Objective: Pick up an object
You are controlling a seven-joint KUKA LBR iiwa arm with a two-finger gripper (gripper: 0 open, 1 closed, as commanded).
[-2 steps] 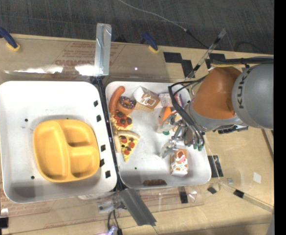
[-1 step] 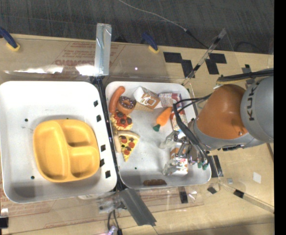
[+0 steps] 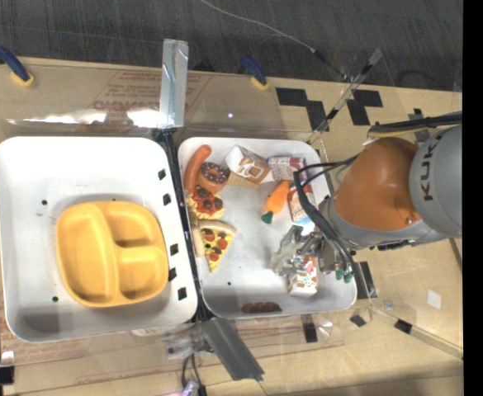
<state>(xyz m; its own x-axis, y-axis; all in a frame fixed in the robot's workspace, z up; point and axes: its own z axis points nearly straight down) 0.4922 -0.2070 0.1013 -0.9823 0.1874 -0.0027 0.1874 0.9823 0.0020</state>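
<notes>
Camera view: gripper (image 3: 300,254) is seen low in the right bin (image 3: 249,291), touching a small carton (image 3: 305,280); finger spread cannot be told. Carton is judged light, stiff, best gripped across flat sides. Toy carrot (image 3: 276,201) and pizza slice (image 3: 215,242) lie near the carton; room is tight.

You look from one fixed camera above the bench (image 3: 76,81), angled down from fairly far, taking in both white bins (image 3: 18,221); the arm (image 3: 381,192) enters at three o'clock.
</notes>
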